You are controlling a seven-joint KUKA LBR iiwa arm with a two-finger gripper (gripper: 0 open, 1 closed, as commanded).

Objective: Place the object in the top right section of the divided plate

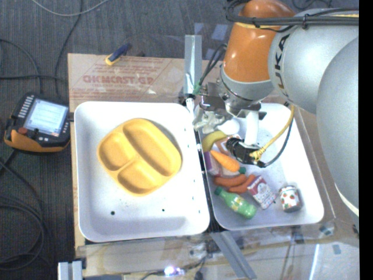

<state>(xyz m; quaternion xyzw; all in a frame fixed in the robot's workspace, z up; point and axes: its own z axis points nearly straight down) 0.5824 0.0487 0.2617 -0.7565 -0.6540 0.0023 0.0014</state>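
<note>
Camera view: yellow divided plate (140,155) sits centred in the left bin (87,214), white floor open around it on every side; its top right section is unoccupied. Gripper (224,134) hangs low over the right bin (309,209), near the shared rim, above a banana (213,139) and carrot (225,160); grip state cannot be told. Sausage (234,182), green bottle (238,203), red packet (261,192) and small can (289,198) crowd that bin's near half.
</note>
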